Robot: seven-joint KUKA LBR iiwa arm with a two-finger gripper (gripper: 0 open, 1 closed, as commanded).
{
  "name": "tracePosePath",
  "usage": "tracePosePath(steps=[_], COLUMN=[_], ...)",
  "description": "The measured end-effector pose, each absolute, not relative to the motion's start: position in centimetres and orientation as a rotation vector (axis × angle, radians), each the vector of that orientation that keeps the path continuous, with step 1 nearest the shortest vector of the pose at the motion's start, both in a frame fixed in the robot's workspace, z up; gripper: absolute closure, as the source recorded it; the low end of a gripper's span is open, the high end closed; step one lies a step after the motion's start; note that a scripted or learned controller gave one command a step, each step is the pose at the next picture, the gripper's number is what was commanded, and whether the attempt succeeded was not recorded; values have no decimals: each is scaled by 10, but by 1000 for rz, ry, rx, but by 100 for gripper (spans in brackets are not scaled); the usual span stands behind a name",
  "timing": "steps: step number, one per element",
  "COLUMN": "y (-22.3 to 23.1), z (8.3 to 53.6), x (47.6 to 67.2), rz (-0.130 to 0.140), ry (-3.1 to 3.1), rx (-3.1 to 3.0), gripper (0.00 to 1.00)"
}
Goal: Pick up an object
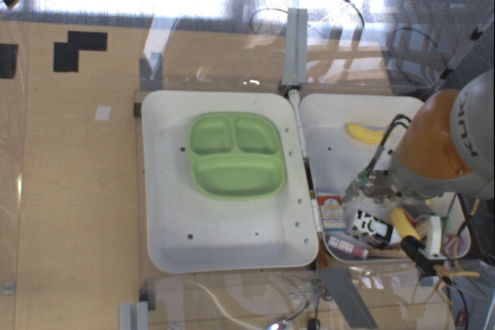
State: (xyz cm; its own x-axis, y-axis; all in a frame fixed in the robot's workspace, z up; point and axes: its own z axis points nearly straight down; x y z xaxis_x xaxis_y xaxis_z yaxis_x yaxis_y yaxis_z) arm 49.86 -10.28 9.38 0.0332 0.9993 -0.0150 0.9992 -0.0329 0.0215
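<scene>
In the right bin [329,116], a yellow banana [362,134] lies near the far wall. A small red-and-white carton [331,210] rests against the left wall. Toward the front are a black-and-white item [370,226] and a pink-and-white tube [348,246]. My gripper [365,191] hangs low over the middle of this bin, just above and right of the carton and in front of the banana. The grey wrist and orange band behind it hide the bin's right half.
The left bin [166,236] holds a green divided plate [236,154] near its centre. A raised divider [303,166] separates the two bins. Cables and a metal post [294,46] stand behind the bins.
</scene>
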Motion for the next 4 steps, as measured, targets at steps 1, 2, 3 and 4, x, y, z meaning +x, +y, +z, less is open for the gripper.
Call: tracePosePath(steps=[1,2,3,4], y=[-85,-153,-97,-102], z=[92,92,91,89], x=[556,492,579,666], rz=[18,13,20,9], ry=[2259,2344,2412,2477], rx=[2158,2064,1989,1917], gripper=[0,0,0,0])
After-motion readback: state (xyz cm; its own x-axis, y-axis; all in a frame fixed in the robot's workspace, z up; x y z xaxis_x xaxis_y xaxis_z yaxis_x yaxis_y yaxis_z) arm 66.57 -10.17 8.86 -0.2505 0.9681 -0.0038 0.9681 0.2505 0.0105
